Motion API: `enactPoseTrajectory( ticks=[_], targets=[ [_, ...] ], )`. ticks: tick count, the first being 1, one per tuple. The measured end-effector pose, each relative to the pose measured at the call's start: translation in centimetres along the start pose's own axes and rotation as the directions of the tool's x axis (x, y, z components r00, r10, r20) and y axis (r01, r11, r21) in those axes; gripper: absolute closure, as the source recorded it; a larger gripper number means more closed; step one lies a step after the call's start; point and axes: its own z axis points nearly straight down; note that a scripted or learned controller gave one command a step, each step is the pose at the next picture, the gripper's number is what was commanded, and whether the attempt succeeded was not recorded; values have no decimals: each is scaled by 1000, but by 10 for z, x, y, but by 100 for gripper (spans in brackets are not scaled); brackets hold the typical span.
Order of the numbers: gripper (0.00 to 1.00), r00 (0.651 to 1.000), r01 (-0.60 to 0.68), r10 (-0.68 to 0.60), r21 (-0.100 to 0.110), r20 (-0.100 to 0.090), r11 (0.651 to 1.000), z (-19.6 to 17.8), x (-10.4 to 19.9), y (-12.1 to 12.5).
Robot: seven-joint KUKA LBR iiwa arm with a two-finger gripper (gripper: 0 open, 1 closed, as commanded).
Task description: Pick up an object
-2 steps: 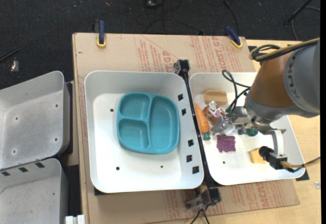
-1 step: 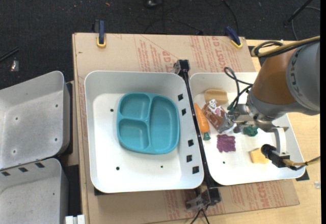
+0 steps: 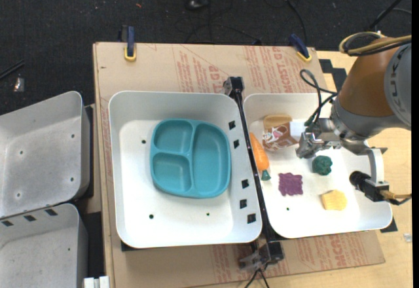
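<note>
Teal divided tray (image 3: 191, 158) lies in left bin (image 3: 131, 215). Right bin (image 3: 366, 218) holds carrot (image 3: 260, 153), brown packet (image 3: 277, 131), purple piece (image 3: 291, 184), yellow block (image 3: 334, 200), dark green lump (image 3: 322, 164). Jaws (image 3: 309, 147) hover just beside green lump; whether they are spread or pressed together, cannot tell.
</note>
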Motion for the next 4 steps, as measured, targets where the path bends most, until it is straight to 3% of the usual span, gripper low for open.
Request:
enactPoseTrajectory(
  ticks=[2, 4],
  targets=[
    [100, 1000, 2, -2, -3, 1, 1000, -115, -7, 0],
    [100, 1000, 7, -7, 4, -3, 1000, -104, 99, -9]
  ],
)
